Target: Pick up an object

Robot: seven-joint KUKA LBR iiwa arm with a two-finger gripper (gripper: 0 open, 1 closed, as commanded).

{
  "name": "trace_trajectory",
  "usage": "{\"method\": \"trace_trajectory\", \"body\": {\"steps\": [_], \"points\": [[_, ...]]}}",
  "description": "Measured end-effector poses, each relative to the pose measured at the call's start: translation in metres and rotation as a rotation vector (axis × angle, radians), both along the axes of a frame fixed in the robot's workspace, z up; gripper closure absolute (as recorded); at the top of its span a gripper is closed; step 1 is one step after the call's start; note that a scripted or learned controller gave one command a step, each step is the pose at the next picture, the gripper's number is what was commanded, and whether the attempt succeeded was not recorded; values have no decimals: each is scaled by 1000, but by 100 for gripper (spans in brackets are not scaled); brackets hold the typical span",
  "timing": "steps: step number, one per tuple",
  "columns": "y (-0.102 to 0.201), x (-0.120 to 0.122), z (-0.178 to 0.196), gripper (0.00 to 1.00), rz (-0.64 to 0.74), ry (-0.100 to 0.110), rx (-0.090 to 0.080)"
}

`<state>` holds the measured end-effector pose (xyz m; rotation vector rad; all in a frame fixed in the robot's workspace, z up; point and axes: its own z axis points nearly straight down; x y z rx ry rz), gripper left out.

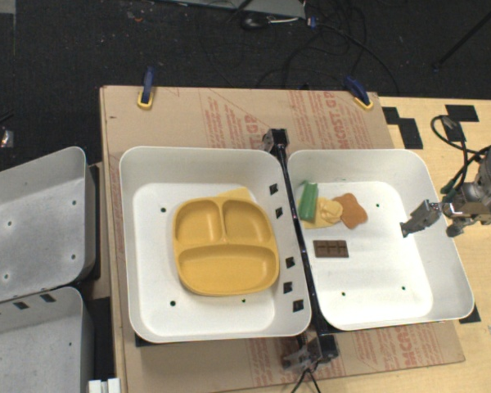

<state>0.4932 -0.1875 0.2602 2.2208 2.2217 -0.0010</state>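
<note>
Objects for picking lie in the right bin (pixel 409 301), clustered near its left wall: a brown chocolate bar (pixel 331 250) flat on the floor nearest the camera, and just beyond it a yellow piece (pixel 331 212), an orange-brown piece (pixel 353 210) touching it on the right, and a green piece (pixel 309 202) touching it on the left, close against the divider between the bins.

The gripper (pixel 420 218) hangs at the right bin's right rim, well apart from the cluster, with nothing between its fingers; whether they are spread or pressed together I cannot tell, as only a dark angled tip shows. The arm (pixel 475 195) behind it reaches in from the right edge, with cables trailing above it.

A yellow divided tray (pixel 226 248) sits in the left bin (pixel 147 301), well apart from the gripper. Both bins rest on a cardboard sheet (pixel 229 113), held at its far edge by two clamps (pixel 146 97). Further left stand grey metal panels (pixel 33 219), and cables lie on the dark floor beyond.
</note>
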Motion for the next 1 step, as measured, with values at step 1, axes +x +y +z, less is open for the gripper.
{"method": "trace_trajectory", "body": {"steps": [1], "points": [[2,-2,-43,0,-2,4,2]]}}
